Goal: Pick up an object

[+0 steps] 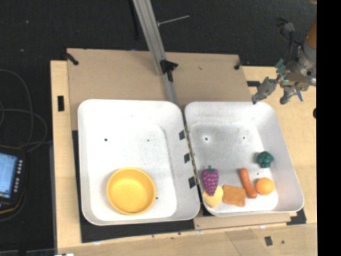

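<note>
**Tool waiting above the far corner, nothing picked yet**

A yellow bowl (131,190) is sitting in the near part of the left bin (128,121), alone there. In the right bin (234,127), the candidates are lying in a row along the near wall: purple grapes (210,179) touching a pale yellow piece (213,198), then an orange-brown chunk (234,195), a carrot (246,182) and an orange ball (265,186) just beside it, with a dark green piece (264,159) a little farther back. The tool (276,92) is hanging over the table past the right bin's far right corner, well apart from all of them, its fingers spread wide and holding nothing. By these signs the pick is not yet begun: approach, descent, closing and lift are all remaining.
</note>
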You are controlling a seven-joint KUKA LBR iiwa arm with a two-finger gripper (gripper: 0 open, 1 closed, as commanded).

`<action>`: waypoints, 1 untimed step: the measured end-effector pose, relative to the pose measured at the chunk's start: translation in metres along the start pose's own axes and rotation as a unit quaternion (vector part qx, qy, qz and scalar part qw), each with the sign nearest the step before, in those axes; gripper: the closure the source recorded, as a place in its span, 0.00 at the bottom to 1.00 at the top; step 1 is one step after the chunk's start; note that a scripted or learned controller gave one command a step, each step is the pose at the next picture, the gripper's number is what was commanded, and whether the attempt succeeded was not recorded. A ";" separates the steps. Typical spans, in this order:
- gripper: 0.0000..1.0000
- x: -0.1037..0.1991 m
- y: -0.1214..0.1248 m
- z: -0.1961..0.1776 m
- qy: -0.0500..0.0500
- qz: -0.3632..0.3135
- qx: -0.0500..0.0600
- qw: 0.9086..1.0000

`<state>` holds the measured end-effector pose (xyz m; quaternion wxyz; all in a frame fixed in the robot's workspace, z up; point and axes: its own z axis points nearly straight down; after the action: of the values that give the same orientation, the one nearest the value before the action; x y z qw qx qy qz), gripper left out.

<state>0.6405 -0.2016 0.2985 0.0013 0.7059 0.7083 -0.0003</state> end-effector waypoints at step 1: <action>0.00 0.000 0.000 0.000 0.000 0.000 0.000 1.000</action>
<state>0.6404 -0.2019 0.2986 0.0014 0.7056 0.7086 -0.0008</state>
